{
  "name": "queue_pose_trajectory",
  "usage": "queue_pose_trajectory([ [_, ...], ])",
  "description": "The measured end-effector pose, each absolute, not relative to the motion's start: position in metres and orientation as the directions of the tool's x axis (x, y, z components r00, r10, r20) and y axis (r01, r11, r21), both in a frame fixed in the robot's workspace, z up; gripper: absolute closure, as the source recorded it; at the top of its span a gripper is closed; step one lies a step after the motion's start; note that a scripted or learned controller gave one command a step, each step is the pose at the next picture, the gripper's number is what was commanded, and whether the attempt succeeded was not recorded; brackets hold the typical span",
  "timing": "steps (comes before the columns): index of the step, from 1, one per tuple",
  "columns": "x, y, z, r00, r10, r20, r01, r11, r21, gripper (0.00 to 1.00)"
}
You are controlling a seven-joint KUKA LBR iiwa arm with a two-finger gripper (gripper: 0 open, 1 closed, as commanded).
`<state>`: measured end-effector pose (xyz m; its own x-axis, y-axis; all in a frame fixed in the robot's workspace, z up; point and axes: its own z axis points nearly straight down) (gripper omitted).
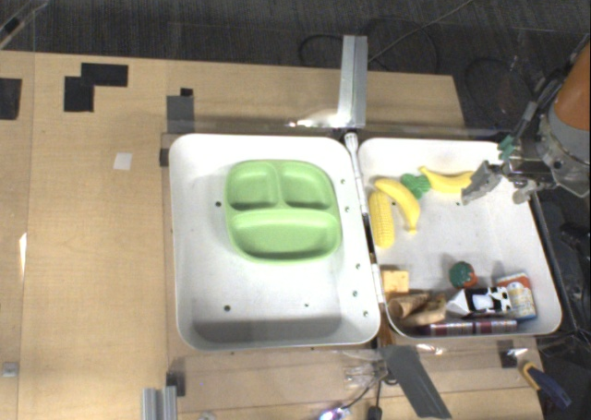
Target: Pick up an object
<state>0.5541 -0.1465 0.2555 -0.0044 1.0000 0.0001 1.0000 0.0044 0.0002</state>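
The right bin holds several toy items. One yellow banana lies near its upper left, and a second banana lies beside a small green piece. A yellow corn cob rests against the left wall. My gripper hangs over the bin's upper right, just right of the second banana. Its two fingers stand apart with nothing between them. Along the front wall lie a cracker, a green and red ball, a black-and-white cow toy, a small can and a dark marker.
In the left bin sits a green divided plate. A metal post rises behind the wall shared by the bins. The wooden bench stretches away to the left. The arm's orange band is at the right edge.
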Motion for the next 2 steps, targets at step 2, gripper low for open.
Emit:
queue_pose_trajectory([
  [2,0.582,-0.161,0.147,-0.118,0.993,0.000,0.993,0.118,0.001,0.00],
])
